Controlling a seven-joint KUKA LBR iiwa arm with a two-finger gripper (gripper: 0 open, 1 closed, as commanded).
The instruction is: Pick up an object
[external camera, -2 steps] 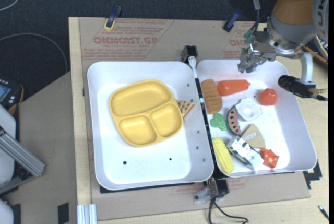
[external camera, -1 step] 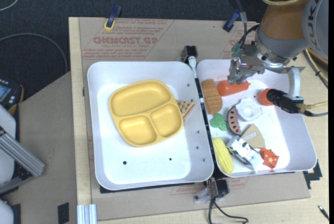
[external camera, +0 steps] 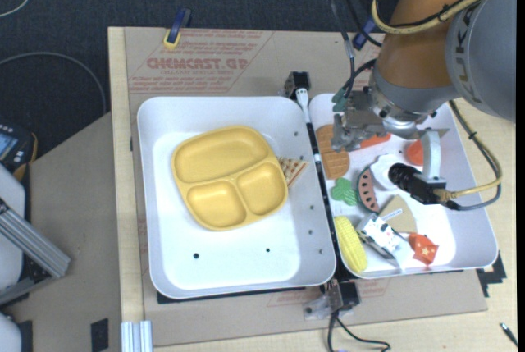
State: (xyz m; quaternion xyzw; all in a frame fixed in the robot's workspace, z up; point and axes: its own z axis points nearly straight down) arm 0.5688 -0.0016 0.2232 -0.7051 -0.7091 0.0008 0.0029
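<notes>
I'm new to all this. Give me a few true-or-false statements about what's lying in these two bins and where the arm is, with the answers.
1. The yellow divided plate lies in the left bin. True.
2. The corn cob lies in the left bin. False: it lies in the right bin, near its front left corner.
3. The arm reaches over the right bin. True: its gripper is above that bin's rear part.
4. The plate has two compartments. False: it has three.
5. A watermelon slice lies in the right bin. True.
</notes>
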